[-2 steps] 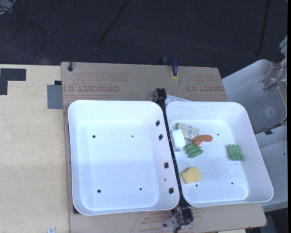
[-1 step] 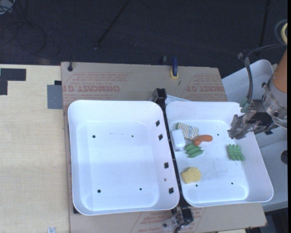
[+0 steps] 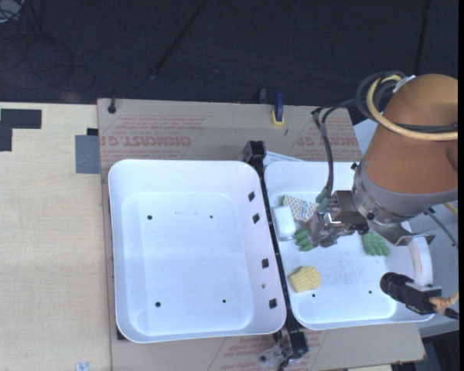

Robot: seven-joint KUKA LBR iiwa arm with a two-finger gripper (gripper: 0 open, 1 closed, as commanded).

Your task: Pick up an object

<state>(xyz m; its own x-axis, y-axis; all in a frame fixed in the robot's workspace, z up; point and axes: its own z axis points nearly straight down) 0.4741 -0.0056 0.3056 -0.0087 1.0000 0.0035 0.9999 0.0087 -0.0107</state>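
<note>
Gripper (image 3: 319,234) is low in the right bin (image 3: 348,304), over a small green object (image 3: 305,242) at its nine o'clock; whether the jaws are spread or closed, I cannot tell. It looks light and soft, probably best pinched across the middle.

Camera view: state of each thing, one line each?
Gripper: down inside the right bin, over a dark green item; grasp unclear.
Right bin: holds the loose items.
Yellow object: lying loose near the bin's front.
Green object: lying loose, right of the gripper.
Left bin: upright beside the right bin.
</note>
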